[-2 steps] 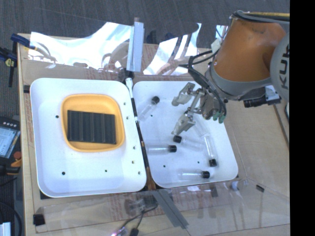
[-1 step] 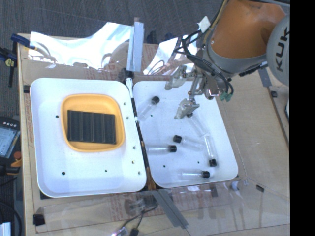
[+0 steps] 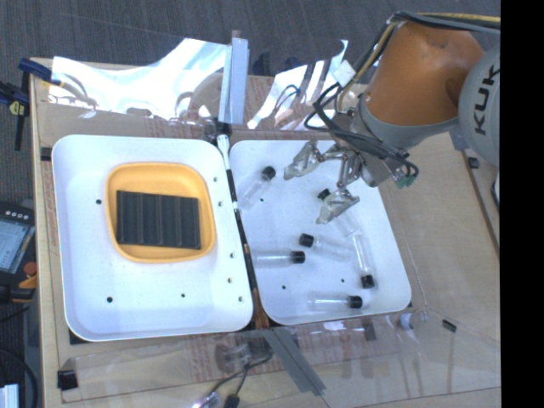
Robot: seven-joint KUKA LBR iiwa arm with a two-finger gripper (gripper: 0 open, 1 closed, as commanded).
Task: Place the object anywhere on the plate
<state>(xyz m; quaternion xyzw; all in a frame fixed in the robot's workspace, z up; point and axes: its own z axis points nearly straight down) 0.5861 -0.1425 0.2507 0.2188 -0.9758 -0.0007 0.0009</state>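
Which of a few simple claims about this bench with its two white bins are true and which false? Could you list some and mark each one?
1. The yellow plate sits in the left bin. True.
2. Several clear vials with black caps lie in the right bin. True; one vial lies near its middle.
3. A vial already rests on the plate. False; the plate carries just a dark ribbed insert.
4. The gripper hangs over the left bin. False; it is over the right bin.
5. The arm has an orange part. True.
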